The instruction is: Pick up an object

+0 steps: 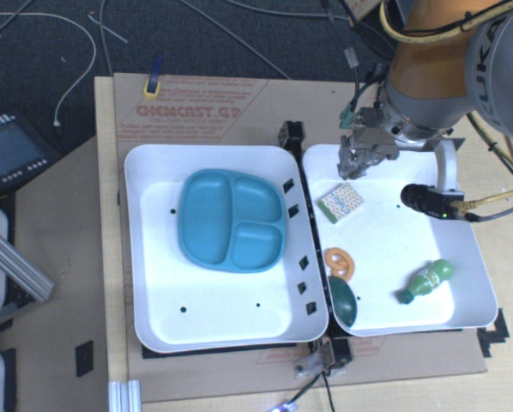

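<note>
Starting at the near edge of the right bin (471, 312), we have a dark green spoon-shaped piece (343, 302) tucked against the divider, and a green bottle (425, 282) lying on its side toward the near right corner. Just behind the spoon sits a small orange pretzel (340, 263), apart from it but close. Over in the left bin (149, 256) a blue divided plate (232, 220) lies flat, well away from the action.

Moving farther back, a patterned square packet (340, 202) rests tilted on the right bin's floor, and it looks like the likeliest candidate for the pick. Right behind and above it hangs the gripper (361, 157), reaching in from the right under that orange-banded wrist. Nothing is between the jaws as far as this angle shows, and whether they are spread or pressed together I cannot tell; the grey hardware blurs together there.

So my read: this is the approach step, with no grasp made yet. The next move calls for lining up over the packet, coming nearer and down, and closing across its edges. It lies flat and thin, so a slip is a fair risk.
</note>
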Tool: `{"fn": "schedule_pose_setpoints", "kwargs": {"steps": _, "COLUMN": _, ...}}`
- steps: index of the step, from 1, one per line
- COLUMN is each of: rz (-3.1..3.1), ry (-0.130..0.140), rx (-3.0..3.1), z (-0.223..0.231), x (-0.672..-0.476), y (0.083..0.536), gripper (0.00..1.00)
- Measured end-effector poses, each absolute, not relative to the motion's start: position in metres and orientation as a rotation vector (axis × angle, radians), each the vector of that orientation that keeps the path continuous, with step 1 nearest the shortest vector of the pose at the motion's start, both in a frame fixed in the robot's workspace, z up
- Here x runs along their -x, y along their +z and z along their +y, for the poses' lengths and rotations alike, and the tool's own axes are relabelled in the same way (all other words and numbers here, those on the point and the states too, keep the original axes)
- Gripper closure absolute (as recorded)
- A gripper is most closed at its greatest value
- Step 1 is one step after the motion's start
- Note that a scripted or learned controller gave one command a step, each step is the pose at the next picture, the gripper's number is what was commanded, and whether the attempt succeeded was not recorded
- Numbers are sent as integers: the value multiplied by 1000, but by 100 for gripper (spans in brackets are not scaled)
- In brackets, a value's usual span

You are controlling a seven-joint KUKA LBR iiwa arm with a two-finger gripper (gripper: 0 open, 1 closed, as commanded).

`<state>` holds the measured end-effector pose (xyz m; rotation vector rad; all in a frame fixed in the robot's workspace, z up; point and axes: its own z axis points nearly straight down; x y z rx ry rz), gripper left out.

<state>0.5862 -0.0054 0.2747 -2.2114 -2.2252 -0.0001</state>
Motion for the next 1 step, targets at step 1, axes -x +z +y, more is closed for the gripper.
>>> {"fn": "schedule_pose_setpoints", "kwargs": {"steps": 1, "rz": -2225, "ry": 0, "rx": 2212, "z": 45, "x": -575, "y": 270, "gripper": 100}}
